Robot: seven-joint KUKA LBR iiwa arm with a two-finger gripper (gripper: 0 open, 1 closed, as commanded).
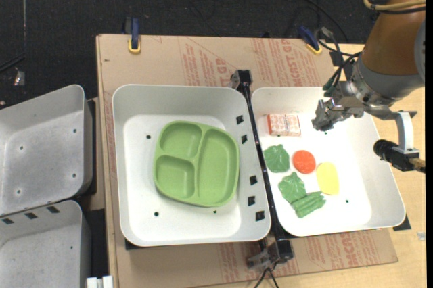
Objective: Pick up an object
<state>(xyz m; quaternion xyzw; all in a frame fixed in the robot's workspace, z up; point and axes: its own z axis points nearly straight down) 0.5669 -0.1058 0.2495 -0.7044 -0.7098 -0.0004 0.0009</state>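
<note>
The right bin (369,165) holds several small items: a pink and white packet (283,124), a green leafy piece (276,158), an orange-red round piece (304,161), a yellow piece (327,178), a second green leafy piece (291,186) and green bean pods (308,203). My gripper (326,117) hangs over the upper middle of this bin, to the right of the packet and above the yellow piece. Nothing shows between its dark fingers.
The left bin (128,165) holds a green divided tray (197,163). A black divider (254,151) runs between the two bins. Both bins rest on a cardboard sheet (183,57) fixed by clamps. Grey metal panels (40,138) lie at the left.
</note>
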